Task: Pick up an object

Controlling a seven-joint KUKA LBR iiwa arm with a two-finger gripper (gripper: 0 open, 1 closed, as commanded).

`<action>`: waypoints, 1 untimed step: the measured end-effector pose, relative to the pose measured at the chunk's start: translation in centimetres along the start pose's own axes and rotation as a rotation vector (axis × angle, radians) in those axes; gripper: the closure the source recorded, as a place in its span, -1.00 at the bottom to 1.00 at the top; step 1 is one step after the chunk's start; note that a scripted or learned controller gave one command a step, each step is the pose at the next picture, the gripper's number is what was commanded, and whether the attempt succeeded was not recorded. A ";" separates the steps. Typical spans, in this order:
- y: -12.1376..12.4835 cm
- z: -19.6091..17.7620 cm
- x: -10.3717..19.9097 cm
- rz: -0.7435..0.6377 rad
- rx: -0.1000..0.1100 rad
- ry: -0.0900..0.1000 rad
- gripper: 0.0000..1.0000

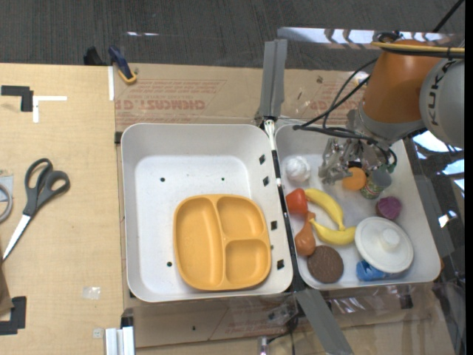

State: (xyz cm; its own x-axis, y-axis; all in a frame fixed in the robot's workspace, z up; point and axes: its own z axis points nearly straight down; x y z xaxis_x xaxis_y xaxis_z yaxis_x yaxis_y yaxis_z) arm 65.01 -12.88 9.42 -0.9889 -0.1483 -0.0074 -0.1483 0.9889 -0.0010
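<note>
I've got the gripper [347, 170] low in the right bin [425, 268], upper right of frame, right beside the orange ball [355, 179] for a grab; can't tell the fingers' spread.

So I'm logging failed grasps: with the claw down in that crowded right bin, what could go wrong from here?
1. The claw sits right beside a small orange item and a can-like object; closing could nudge either aside instead of gripping.
2. The bananas and white lidded bowl are packed close, so a low sweep may shove them.
</note>
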 end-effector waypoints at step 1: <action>-8.6 -4.7 4.8 -0.147 0.001 0.000 1.00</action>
State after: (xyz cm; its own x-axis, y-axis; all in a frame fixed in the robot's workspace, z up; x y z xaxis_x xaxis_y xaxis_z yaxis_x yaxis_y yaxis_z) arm 61.51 -22.14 14.08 -0.9566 -0.2914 -0.0068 -0.2914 0.9566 -0.0033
